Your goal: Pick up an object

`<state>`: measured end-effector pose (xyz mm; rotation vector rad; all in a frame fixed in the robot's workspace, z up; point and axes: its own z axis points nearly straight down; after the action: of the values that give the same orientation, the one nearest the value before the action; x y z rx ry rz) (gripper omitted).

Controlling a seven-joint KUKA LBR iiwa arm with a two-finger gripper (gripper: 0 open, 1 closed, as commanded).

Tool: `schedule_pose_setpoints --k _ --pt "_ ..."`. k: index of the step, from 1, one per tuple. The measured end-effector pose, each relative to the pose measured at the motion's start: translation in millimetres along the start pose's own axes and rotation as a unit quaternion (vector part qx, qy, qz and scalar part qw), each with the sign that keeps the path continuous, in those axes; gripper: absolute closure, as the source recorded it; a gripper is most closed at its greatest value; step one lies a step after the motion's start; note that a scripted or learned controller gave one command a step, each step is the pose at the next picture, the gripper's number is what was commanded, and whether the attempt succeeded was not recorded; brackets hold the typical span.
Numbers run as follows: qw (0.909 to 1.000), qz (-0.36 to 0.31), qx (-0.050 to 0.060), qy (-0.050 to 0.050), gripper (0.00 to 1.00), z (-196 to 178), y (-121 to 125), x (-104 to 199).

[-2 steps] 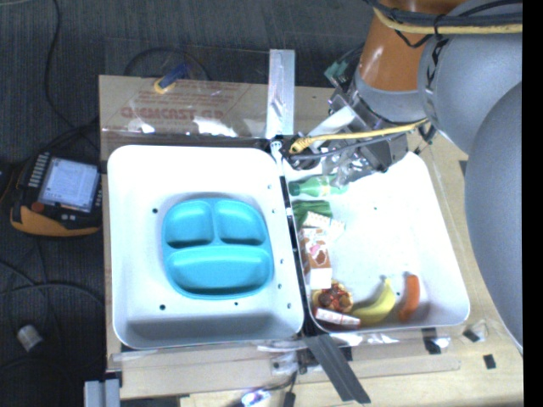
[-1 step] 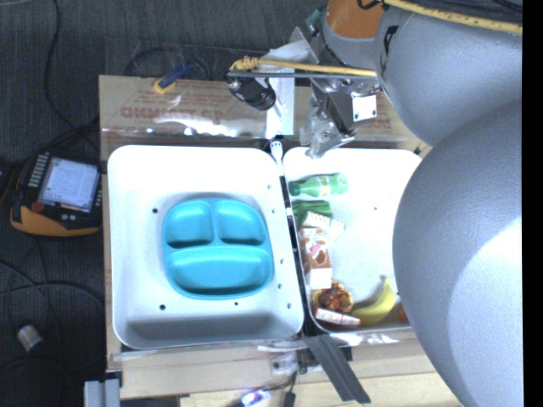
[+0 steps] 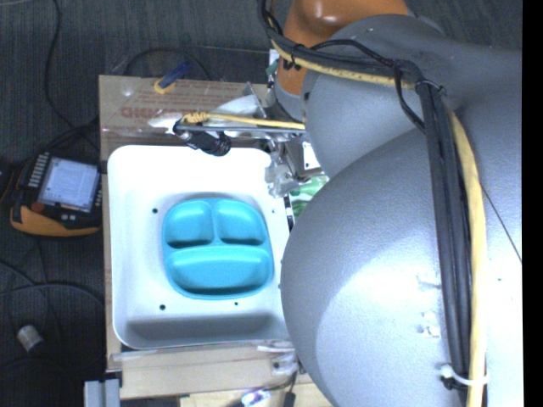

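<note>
Inside left bin (image 3: 136,312), blue tray (image 3: 219,247)

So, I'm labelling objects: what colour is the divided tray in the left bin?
Light blue tray, clearest in the camera view.

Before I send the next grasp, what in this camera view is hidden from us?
- Right bin: covered almost wholly by the grey arm; a sliver of green shows at the arm's edge, unidentifiable.
- Gripper: lost in metal parts beside the arm, above the left bin; its state is unreadable.
- Bench's near edge: cut off by the frame bottom.
- Left bin's blue divided tray is fully visible.
</note>
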<state>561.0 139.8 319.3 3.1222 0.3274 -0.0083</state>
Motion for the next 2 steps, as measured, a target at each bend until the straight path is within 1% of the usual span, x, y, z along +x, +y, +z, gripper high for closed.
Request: schedule_pose_setpoints --k 1,2 --pt "0.9999 -0.016 -0.002 0.001 1.00 -102.1 83.9 -31.0" --pt "1.0000 -0.003 -0.001 0.000 1.00 -2.1 64.1 -47.9"
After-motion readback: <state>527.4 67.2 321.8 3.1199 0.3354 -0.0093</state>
